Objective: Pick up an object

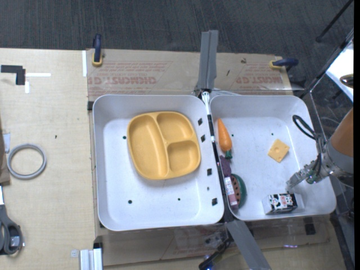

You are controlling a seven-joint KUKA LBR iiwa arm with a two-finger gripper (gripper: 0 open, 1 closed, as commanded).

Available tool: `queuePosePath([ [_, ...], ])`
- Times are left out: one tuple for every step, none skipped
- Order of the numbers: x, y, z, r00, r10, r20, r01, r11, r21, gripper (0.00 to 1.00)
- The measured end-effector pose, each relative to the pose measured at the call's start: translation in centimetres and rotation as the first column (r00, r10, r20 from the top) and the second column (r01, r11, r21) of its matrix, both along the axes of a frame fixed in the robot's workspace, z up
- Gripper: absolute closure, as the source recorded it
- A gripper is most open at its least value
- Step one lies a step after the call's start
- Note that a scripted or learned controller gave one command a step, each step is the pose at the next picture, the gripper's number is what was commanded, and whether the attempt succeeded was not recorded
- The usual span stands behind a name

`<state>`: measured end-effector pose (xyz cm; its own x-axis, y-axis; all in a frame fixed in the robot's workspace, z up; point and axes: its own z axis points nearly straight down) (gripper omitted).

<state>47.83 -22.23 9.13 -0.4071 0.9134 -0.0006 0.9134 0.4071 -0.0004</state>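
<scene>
Clearly we hover our gripper (296, 180), fingers seemingly parted and holding nothing, above the small carton (280, 203) near the right bin's (253, 117) front edge; descending off-centre could knock it away.

**What I can't make out from here**

The arm (344, 145) is cut off by the right edge. Scissors (9, 235) run off the left edge of the desk (45, 207). The print on the small carton (280, 203) is too small for me to read.
</scene>
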Motion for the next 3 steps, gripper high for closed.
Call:
queuePosePath([
  [-0.1,6.3,0.0,0.966,-0.259,-0.002,0.259,0.966,0.001,1.00],
  [-0.1,0.0,0.0,0.944,-0.331,-0.001,0.331,0.944,0.000,1.00],
  [-0.1,5.4,-0.1,0.837,-0.547,-0.004,0.547,0.837,0.000,1.00],
])
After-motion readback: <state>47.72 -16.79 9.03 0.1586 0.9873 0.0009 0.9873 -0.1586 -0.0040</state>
